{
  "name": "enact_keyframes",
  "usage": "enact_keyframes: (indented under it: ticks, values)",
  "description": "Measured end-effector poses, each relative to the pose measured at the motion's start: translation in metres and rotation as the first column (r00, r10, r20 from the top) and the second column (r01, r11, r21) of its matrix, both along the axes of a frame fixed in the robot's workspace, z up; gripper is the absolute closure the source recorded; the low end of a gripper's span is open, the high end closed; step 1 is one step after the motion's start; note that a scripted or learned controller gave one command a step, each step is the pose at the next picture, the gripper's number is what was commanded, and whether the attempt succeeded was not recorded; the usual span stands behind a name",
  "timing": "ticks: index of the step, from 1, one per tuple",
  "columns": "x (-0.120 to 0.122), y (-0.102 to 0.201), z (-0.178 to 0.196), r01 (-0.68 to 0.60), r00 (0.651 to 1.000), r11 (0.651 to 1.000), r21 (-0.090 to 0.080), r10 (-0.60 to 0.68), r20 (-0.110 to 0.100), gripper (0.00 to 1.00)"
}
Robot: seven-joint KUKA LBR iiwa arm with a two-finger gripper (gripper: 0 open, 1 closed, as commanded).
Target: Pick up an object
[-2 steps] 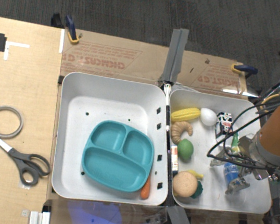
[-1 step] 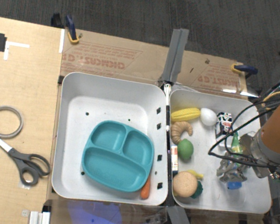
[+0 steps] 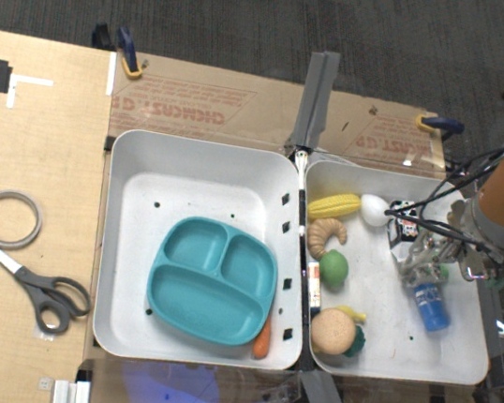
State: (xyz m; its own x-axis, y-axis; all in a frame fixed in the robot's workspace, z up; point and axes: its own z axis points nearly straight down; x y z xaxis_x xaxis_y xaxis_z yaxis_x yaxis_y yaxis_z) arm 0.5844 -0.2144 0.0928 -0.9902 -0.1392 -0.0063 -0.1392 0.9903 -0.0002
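Note:
The right bin [image 3: 454, 365] holds a yellow corn-like piece [image 3: 334, 205], a white egg [image 3: 373, 209], a tan croissant [image 3: 326, 233], a green ball [image 3: 333, 269], a tan ball [image 3: 333, 332] and a blue bottle [image 3: 432, 307]. My gripper [image 3: 421, 262] hangs low over the right part of this bin, just up and left of the blue bottle, which lies on the bin floor right at its tip. Whether it touches the bottle is hidden by the wrist and cables.
The left bin [image 3: 132, 177] carries a teal divided plate [image 3: 214, 280] with an orange carrot [image 3: 261, 342] at its lower right edge. Scissors [image 3: 35, 282] and a tape roll [image 3: 9, 217] lie on the bench at the left. A divider rail [image 3: 301, 251] separates the bins.

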Motion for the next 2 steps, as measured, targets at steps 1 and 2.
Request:
enact_keyframes:
  ticks: [1,2]
  values:
    - [-0.001,0.0,0.0,0.0,1.0,1.0,0.0,0.0,-0.003,0.0]
    - [-0.043,-0.007,0.0,-0.004,1.0,1.0,0.0,0.004,-0.002,0.0]
